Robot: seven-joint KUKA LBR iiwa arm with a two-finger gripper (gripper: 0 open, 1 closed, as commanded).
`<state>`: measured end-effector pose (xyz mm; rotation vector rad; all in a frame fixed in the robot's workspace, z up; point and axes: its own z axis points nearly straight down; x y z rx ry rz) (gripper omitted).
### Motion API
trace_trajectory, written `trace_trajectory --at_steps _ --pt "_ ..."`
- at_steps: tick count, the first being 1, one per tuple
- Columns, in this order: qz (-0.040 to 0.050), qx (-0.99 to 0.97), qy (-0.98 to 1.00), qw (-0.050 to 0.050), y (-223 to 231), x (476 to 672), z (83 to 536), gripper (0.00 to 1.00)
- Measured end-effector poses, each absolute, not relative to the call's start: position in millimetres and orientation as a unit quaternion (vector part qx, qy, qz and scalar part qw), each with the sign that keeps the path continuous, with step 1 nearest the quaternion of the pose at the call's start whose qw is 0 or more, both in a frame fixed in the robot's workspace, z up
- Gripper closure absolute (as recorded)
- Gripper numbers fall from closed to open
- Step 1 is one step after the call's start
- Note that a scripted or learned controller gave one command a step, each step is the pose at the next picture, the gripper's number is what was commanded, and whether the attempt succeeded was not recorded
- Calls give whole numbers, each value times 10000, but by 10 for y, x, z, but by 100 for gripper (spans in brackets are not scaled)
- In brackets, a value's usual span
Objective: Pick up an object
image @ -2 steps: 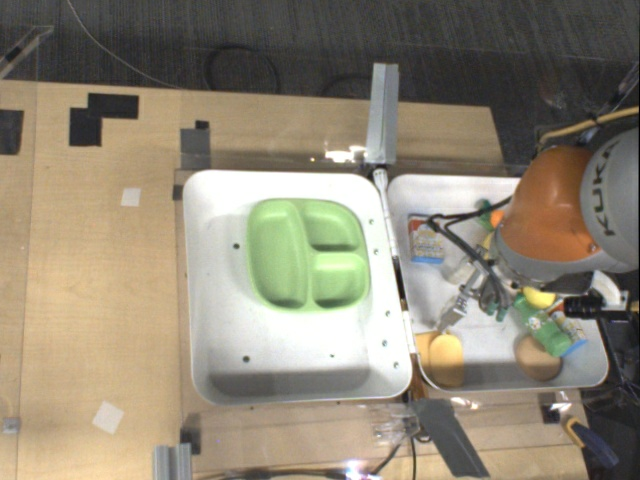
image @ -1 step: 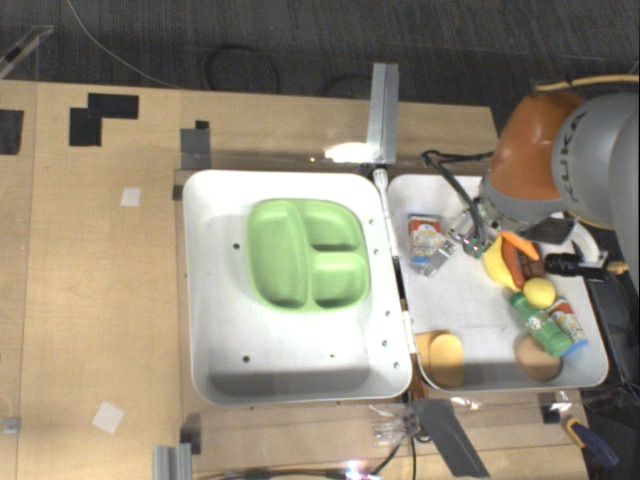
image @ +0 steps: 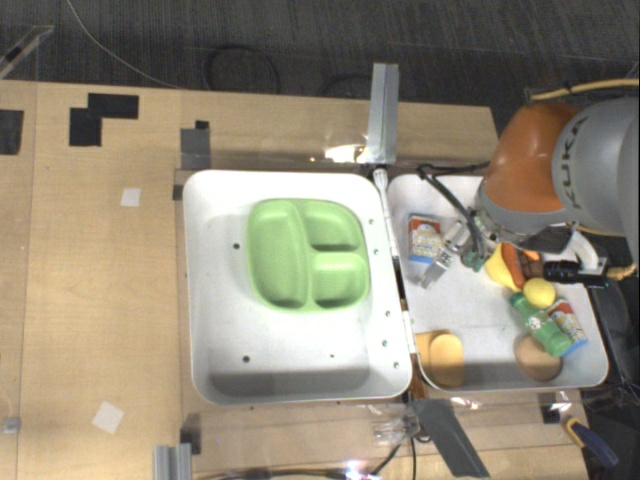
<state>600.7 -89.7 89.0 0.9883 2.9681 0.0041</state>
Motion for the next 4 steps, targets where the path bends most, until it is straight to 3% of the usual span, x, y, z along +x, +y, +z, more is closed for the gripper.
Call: trace_trajectory --at_steps 1,2,3,4 --pt "18 3714 9284 63 -1192 5905 890 0" --pt "21 4163 9092 79 -1066 5415 902 0" --pt "11 3939 9192 50 -1414 6152 961 0" --pt "15 3899 9208 92 -1398 6180 1089 100"
